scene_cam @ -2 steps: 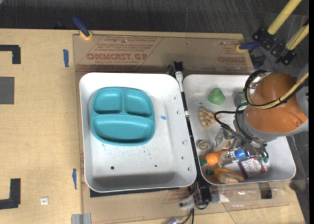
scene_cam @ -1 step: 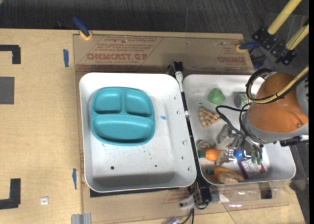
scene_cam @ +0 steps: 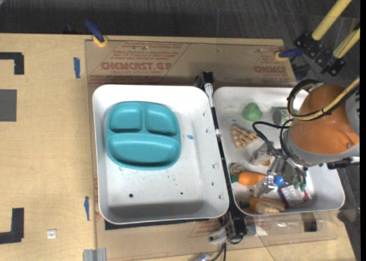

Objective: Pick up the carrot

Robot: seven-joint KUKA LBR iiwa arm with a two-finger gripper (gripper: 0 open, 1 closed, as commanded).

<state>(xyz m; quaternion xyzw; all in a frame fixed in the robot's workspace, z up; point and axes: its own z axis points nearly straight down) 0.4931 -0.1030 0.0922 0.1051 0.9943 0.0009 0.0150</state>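
bread roll [scene_cam: 266, 204] at front rim | gripper [scene_cam: 278, 173] beside carrot [scene_cam: 250, 179], grip unclear | step: reaching | next: close on carrot

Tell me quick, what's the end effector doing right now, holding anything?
End effector: over the right bin beside the carrot; grip state cannot be told.

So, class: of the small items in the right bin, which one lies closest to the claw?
The carrot: the orange piece just left of the claw. The green item and the shell lie farther up the bin.
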